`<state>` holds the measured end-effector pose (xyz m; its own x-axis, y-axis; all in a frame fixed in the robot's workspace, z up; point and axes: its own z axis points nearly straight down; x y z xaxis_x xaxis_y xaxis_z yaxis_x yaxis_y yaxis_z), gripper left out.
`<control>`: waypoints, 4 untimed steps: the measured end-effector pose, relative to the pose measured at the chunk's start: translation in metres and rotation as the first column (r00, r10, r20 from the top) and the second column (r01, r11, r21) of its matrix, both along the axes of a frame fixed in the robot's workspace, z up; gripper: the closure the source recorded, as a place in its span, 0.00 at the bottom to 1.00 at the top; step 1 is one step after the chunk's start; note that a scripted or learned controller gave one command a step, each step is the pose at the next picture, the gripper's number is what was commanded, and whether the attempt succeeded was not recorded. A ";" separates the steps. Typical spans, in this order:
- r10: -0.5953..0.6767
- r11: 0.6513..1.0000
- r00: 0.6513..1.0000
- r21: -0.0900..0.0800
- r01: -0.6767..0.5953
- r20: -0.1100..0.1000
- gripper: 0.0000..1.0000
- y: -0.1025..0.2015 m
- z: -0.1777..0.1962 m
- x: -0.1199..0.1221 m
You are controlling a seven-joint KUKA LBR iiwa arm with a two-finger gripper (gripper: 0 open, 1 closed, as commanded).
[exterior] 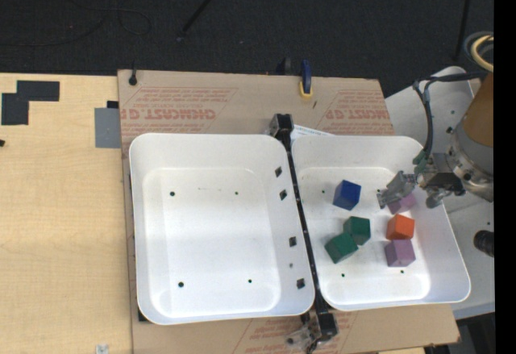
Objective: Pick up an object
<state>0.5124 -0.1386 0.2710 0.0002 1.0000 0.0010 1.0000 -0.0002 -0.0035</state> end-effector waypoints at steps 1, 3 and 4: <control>0.002 1.000 1.000 0.002 -0.002 -0.008 0.00 -0.001 -0.165 0.037; 0.000 1.000 1.000 -0.002 0.000 0.003 1.00 0.054 -0.172 0.096; 0.006 1.000 1.000 0.000 -0.006 0.013 1.00 0.105 -0.077 0.135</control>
